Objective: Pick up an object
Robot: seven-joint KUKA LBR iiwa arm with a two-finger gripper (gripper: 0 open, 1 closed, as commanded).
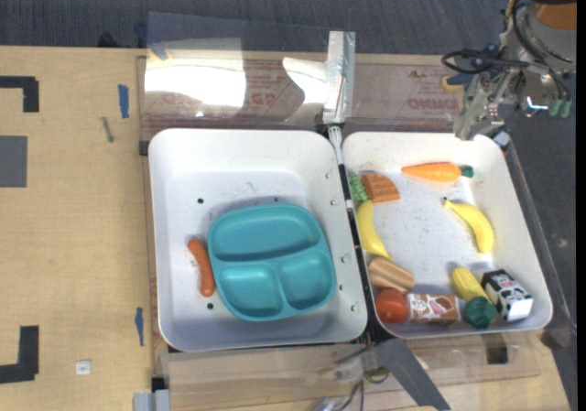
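Listing from the left: bench (64,244), bare board with black corner marks and bits of blue tape.

Left bin (174,162): one sausage (201,266), lying lengthwise just beside the left edge of a teal divided plate (271,259), which sits low in the middle of the bin.

Right bin (522,208), the stocked one and the likely source of the pick:
- waffle piece (379,188) with a green item just beside it, near the dividing wall;
- one banana (370,232) along the left wall, below the waffle;
- hot dog (391,272) and tomato (392,307), touching, at the near left corner;
- small bottle (432,307) on its side, against the tomato;
- carrot (432,172), alone near the far wall;
- second banana (472,223), alone at centre right;
- corn cob (468,283), a dark green item and a black-and-white carton (507,295), crowded in the near right corner.

Gripper (478,114): hanging over the far right rim of the right bin, well apart from every item and holding nothing; whether it is spread or pressed together cannot be told at this size.

Risks, as judged: a straight descent would strike the rim. In either near corner, touching neighbours could block a finger or be shoved aside. Curved bananas may roll out of a pinch. Carrot and second banana offer the clearest access.
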